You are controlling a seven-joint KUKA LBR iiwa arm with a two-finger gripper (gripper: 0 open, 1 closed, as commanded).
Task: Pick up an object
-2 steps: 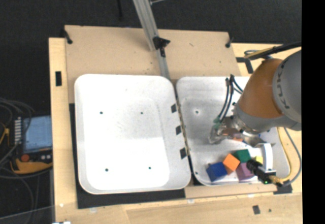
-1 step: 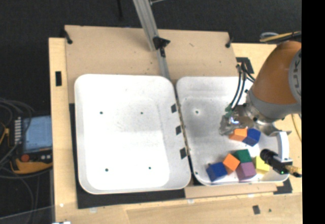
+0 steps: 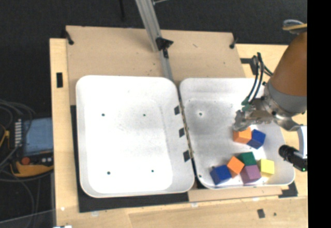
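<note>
Two blocks, an orange block (image 3: 241, 135) and a blue block (image 3: 257, 138), lie touching just below our tool (image 3: 250, 118), which hangs low over the right bin (image 3: 207, 103), presumably lined up for a grasp, though its grip state we cannot tell.

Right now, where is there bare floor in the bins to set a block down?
The left bin is open throughout. In the right bin, the half along the divider is bare. Blocks crowd its near right corner; the gripper hovers over two more.
</note>
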